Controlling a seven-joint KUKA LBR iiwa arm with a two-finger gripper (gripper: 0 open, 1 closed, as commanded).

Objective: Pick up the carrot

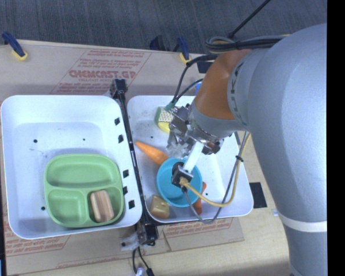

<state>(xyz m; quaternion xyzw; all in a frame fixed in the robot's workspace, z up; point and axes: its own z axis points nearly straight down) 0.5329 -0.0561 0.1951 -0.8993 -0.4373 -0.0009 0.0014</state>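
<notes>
I am working in what is looking like a robotics lab or test cell, not a home kitchen. My counter point(264, 234) is wearing a sheet of brown cardboard point(75, 68) printed with red trade lettering, and blue clamps point(14, 46) are pinning that sheet at the far edge. Two white bins point(23, 114) are sitting side by side on it, with a black bracket point(123, 125) running between them. Grey carpet point(103, 10) is stretching beyond the far edge. Cables point(230, 188) are trailing from my wrist, and toy-like food pieces and a green compartment plate point(75, 180) are lying in the bins as test props.
</notes>
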